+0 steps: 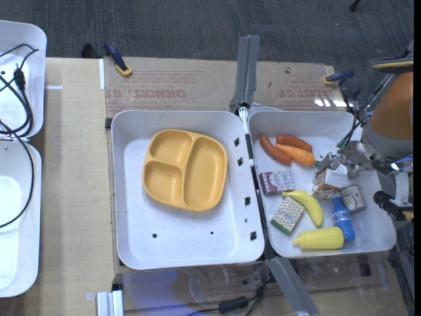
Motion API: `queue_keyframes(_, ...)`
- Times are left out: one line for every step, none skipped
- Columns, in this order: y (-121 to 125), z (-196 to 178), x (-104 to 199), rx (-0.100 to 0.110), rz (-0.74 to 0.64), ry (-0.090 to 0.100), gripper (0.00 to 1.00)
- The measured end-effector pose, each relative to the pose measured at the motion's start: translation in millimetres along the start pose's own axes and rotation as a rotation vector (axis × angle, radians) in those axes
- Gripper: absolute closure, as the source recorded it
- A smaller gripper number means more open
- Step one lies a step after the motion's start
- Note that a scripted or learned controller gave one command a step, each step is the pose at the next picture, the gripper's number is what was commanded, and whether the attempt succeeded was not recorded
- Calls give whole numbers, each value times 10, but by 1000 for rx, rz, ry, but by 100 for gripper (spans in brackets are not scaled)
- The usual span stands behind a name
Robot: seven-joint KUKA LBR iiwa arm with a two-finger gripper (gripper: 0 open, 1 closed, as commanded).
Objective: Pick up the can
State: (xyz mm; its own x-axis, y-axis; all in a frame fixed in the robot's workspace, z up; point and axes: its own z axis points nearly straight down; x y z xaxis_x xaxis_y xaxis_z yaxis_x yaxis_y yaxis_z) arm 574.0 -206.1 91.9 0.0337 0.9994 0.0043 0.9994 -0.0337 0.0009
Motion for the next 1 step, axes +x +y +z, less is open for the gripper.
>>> queue_keyframes(-550,-6,-46,1,-8,3,0)
